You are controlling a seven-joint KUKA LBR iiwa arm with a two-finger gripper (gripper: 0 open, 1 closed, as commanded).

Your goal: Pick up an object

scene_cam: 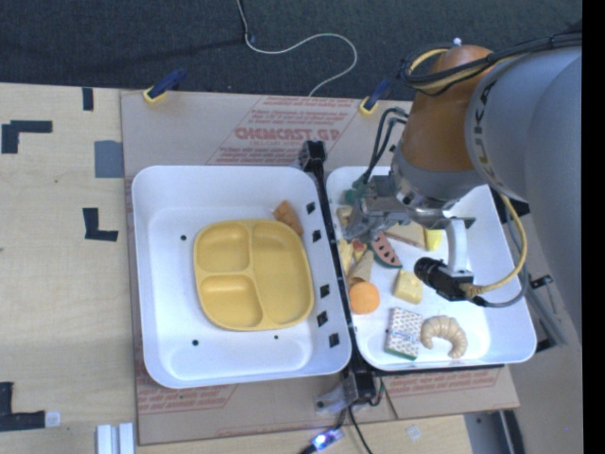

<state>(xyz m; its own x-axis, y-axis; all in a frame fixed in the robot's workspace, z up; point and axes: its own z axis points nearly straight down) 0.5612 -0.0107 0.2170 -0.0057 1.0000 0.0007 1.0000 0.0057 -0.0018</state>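
Observation:
My gripper [362, 218] is low over the far left part of the right bin [501, 348], among a cluster of small toy foods by the divider. A watermelon slice [386, 250] lies just to its right. Nearer the front sit an orange ball [364, 297], a yellow cheese block [408, 287], a speckled green-edged packet [404, 333] and a croissant [444, 334]. A small yellow piece [433, 239] lies under the wrist. The arm's body hides the bin's far half.
The left bin [161, 348] holds a yellow divided plate [253, 274] and a brown food piece [288, 218] near the divider. A black cable and connector [444, 280] hang from the arm over the right bin. Cardboard lies under both bins.

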